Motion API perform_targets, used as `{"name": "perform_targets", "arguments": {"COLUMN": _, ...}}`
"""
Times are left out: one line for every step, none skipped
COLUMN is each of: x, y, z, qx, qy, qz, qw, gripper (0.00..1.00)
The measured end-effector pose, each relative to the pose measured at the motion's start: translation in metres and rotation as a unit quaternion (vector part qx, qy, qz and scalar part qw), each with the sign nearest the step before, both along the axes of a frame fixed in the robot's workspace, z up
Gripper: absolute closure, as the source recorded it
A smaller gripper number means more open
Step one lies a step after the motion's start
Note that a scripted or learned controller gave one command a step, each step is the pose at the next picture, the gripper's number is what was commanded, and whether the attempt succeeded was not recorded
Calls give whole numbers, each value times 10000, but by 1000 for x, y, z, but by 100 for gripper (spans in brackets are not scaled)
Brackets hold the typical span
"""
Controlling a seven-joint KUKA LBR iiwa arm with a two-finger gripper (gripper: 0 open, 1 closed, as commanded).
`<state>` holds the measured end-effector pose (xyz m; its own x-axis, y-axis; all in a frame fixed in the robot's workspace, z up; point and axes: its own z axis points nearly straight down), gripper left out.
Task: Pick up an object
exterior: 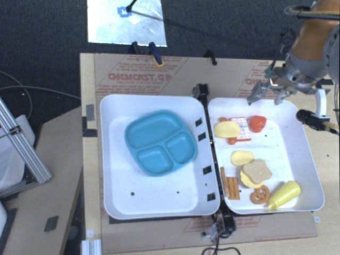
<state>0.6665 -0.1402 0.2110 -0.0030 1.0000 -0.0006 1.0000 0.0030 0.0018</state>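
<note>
My gripper (266, 96) hangs open over the far rim of the right bin (307, 158), with nothing between its fingers. Just below it in that bin lie a red tomato-like piece (257, 122), a white and red packet (241, 129) and a yellow piece (226, 129). Further toward the front are a second yellow piece (242, 156), a bread slice (258, 170) resting on a yellow slice (246, 180), orange bacon strips (230, 186), a brown pretzel (260, 196) and a yellow bottle (284, 194).
The left bin (114, 169) holds a blue divided plate (159, 142). A black divider with clips (204, 137) runs between the two bins. A shiny sheet (126, 15) lies beyond the bench at the back.
</note>
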Motion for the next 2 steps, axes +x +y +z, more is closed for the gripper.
{"name": "perform_targets", "arguments": {"x": -19, "y": 16, "z": -125, "qx": 16, "qy": -37, "qz": -14, "qw": 10000, "gripper": 0}}
{"name": "perform_targets", "arguments": {"x": -50, "y": 71, "z": -21, "qx": 10, "qy": -21, "qz": 29, "qw": 10000, "gripper": 0}}
